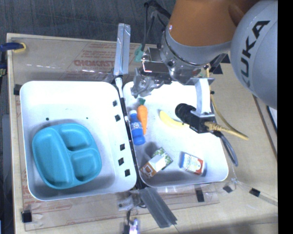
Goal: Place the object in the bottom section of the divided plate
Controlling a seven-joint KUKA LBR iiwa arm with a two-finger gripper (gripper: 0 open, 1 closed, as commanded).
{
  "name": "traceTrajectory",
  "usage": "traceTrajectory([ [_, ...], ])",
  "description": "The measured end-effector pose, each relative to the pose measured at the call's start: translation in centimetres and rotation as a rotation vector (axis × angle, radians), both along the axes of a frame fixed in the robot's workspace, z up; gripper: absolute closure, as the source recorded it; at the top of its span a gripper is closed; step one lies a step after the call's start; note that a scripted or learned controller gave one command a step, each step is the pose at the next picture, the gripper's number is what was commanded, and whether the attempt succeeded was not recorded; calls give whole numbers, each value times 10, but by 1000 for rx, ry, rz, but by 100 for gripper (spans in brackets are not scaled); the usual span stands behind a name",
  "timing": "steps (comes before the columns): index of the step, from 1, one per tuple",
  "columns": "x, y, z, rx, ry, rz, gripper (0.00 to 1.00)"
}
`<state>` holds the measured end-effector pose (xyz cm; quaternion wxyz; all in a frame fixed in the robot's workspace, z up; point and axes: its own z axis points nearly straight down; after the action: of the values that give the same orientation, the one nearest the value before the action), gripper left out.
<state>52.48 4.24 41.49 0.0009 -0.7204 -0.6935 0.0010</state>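
Observation:
A blue divided plate (66,155) lies in the left bin (63,96), toward its near left corner; its sections hold nothing. My gripper (139,90) hangs over the far left corner of the right bin (212,169), just above the top end of an orange carrot (143,118). A blue bottle (136,128) lies alongside the carrot against the bin's left wall. A yellow banana (170,119) rests mid-bin, partly under a black part of the arm. I see nothing held by the gripper.
Two small cartons lie at the near end of the right bin: a green and brown one (156,162) and a red and white one (191,163). A divider wall (124,130) separates the bins. The arm's wrist (200,18) looms over the far right.

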Motion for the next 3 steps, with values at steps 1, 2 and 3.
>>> traceTrajectory([
  [1,-48,-25,-66,-1,1,-13,100],
  [2,44,15,-11,-1,0,-46,100],
  [3,5,153,-78,-3,2,27,100],
])
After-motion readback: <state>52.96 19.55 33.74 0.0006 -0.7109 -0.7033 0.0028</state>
